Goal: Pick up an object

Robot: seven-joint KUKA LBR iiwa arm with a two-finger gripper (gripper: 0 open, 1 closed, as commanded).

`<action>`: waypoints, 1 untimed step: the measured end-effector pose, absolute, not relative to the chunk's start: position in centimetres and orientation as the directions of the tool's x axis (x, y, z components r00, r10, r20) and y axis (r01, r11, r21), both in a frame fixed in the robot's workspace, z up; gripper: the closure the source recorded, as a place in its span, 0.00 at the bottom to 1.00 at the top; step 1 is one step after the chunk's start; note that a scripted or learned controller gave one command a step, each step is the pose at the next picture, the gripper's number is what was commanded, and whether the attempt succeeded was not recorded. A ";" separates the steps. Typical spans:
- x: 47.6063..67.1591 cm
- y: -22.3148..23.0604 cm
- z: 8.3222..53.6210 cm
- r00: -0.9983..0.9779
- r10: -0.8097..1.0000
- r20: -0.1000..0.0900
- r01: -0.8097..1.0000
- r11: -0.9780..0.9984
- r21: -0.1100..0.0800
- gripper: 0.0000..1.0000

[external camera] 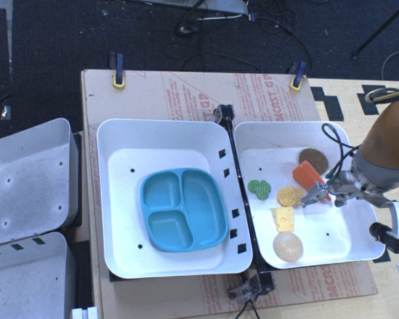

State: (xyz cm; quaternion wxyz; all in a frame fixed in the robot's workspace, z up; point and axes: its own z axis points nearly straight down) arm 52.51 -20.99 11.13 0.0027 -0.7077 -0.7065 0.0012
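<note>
The right bin (332,241) holds several small items. Among them are a brown disc (313,157), an orange block (306,174), a green leafy piece (259,189), a yellow round piece (289,196), a pale yellow wedge (284,218) and a cream ball (287,246). My gripper (323,197) reaches in from the right and sits low over the bin, right at the orange block's lower end and just right of the yellow round piece. Whether it touches the block is unclear.
The left bin (120,198) holds a blue three-compartment tray (183,209). A black divider (236,178) runs between the bins. The grey arm (386,158) with cables hangs over the right bin's right wall.
</note>
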 end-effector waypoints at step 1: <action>52.5 -20.9 9.1 0.001 1.000 0.001 1.000 -0.001 -0.002 0.00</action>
